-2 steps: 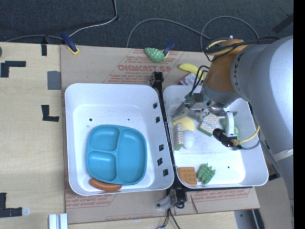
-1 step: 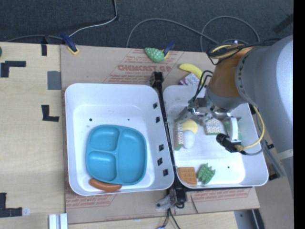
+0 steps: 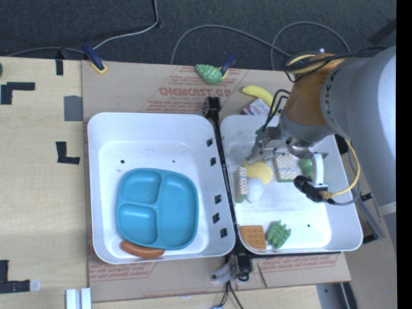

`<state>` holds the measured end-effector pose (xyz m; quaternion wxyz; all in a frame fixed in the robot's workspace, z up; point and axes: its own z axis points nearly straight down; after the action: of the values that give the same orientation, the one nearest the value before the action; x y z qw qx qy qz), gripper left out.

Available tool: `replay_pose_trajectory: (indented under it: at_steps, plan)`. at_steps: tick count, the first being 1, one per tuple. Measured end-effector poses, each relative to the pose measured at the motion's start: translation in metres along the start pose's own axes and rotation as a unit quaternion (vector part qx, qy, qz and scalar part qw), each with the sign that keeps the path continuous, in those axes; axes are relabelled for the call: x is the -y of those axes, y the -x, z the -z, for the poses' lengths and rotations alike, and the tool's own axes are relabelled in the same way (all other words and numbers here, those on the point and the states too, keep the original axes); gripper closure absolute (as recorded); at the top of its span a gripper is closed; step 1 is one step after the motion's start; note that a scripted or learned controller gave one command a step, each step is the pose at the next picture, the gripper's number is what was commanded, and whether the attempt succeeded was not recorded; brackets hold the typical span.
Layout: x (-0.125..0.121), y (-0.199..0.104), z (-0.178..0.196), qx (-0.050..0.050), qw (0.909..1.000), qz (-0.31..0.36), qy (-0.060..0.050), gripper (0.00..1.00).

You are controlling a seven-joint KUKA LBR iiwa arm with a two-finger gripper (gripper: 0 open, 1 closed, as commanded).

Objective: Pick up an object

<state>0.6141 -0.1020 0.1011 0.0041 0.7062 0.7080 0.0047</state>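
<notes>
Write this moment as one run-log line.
hand: over right bin | nearest: yellow object | grasp: not visible | blue plate: left bin

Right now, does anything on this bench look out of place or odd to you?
Yes. A yellow toy banana and a green leafy toy lie on the cardboard behind the bins, outside both. An orange hot dog toy sits wedged between the blue divided plate and the left bin's front wall.

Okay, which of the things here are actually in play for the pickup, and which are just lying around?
In play, right bin, by the gripper:
yellow piece
white piece
waffle
green toy

Lying about:
blue divided plate
sausage
banana, outside the bins
green item, outside the bins
</notes>
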Motion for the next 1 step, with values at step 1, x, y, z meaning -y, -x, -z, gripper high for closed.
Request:
replay_pose_trajectory:
  at_steps: [1]
  plan:
    - [0.0020, 0.0002, -0.0031, 0.000, 1.0000, 0.000, -0.003, 0.00]
